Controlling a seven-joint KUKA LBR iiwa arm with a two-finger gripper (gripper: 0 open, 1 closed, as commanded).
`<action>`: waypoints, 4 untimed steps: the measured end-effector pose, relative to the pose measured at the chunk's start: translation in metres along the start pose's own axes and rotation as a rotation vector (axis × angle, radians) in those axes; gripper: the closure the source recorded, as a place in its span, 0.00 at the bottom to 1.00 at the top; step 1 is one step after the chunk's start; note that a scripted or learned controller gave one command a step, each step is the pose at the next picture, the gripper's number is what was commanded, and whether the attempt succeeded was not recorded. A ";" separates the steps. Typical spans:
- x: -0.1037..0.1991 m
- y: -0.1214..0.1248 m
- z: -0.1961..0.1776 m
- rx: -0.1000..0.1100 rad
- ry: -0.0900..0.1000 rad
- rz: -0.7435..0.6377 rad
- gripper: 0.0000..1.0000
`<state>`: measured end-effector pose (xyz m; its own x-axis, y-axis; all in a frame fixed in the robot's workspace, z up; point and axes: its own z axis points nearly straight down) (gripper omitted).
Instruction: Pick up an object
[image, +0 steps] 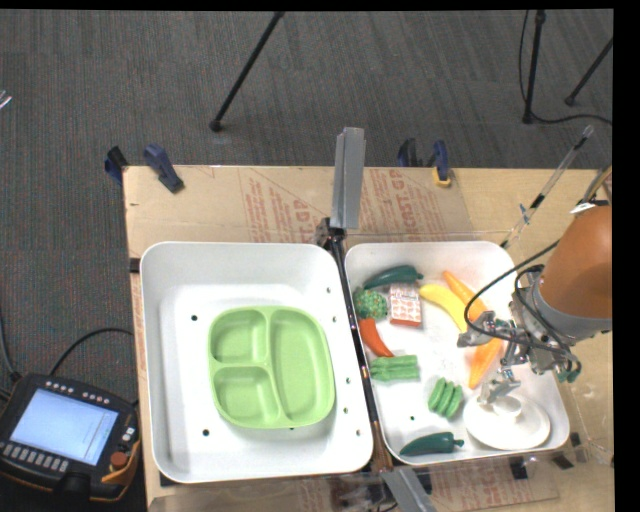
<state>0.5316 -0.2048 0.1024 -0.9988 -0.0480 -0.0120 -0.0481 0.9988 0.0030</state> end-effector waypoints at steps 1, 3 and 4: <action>-0.030 0.001 0.016 0.001 0.011 0.056 0.00; -0.031 0.003 0.006 0.000 0.009 0.053 0.00; -0.031 0.063 0.015 0.001 0.011 0.079 0.00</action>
<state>0.5601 -0.1400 0.0879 -0.9995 0.0314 -0.0012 0.0314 0.9995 0.0029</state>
